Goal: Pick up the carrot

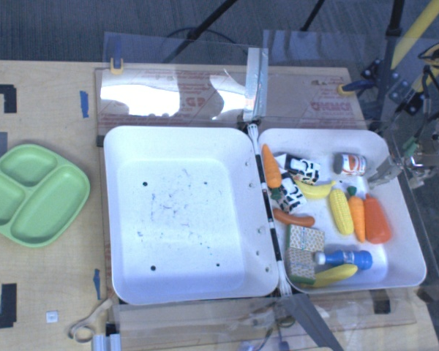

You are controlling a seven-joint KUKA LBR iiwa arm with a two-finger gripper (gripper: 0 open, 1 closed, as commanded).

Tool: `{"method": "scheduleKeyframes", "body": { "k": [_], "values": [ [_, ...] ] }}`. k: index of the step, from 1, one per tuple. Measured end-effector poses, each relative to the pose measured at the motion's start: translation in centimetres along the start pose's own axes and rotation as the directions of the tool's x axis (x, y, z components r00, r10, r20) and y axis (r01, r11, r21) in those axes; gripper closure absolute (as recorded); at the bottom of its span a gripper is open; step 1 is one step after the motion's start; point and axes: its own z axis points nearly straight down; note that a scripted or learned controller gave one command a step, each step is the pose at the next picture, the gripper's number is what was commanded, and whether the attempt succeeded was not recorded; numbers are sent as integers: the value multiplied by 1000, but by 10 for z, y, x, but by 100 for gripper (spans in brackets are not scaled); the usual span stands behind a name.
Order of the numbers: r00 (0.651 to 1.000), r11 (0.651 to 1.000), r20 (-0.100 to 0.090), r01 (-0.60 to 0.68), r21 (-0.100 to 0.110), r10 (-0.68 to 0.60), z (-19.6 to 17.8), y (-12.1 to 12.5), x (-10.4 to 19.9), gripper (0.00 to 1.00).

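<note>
An orange carrot (271, 168) with a green end lies along the left wall of the right bin (408, 269), pointing toward the far rim. A second carrot-like orange piece (357, 218) lies between a yellow corn cob (341, 210) and a red-orange vegetable (377, 221). The gripper (392, 168) shows as blurred grey metal at the right bin's far right rim, well right of the first carrot and above the second. Nothing can be seen held in it.
The right bin also holds a can (349, 164), two black-and-white toys (304, 169), two bananas (316, 191), a sausage (293, 217), a patterned box (305, 247) and a blue bottle (344, 258). The left bin (124, 152) adjoins it. A green divided plate (33, 194) sits far left.
</note>
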Motion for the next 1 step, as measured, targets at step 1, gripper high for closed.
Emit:
{"method": "scheduleKeyframes", "body": {
  "k": [1],
  "values": [
    [986,986,3,166,-3,-166,-81,-62,2,0]
  ]
}}
